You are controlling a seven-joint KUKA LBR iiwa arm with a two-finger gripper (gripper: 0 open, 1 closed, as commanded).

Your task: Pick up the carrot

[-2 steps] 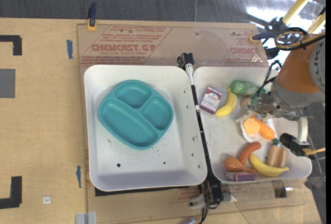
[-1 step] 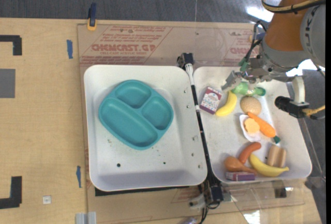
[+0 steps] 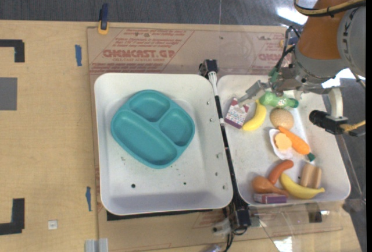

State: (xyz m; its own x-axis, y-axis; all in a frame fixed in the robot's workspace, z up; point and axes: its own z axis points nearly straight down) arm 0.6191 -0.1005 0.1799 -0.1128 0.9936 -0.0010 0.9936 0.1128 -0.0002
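Observation:
The carrot (image 3: 294, 141) is orange with a small green tip. It lies slanted in the right white bin (image 3: 244, 158), resting across a white dish with an orange slice (image 3: 279, 141). My gripper (image 3: 273, 89) hangs at the bin's far end, over a green leafy toy (image 3: 279, 100). It is well above and behind the carrot and does not touch it. Nothing shows in its grasp.
The right bin also holds a yellow banana (image 3: 256, 117), a pink carton (image 3: 235, 114), a beige potato (image 3: 282, 119), a red sausage (image 3: 279, 170), a second banana (image 3: 301, 188) and a brown cylinder (image 3: 310, 175). The left bin (image 3: 110, 181) bears a teal divided plate (image 3: 152, 127).

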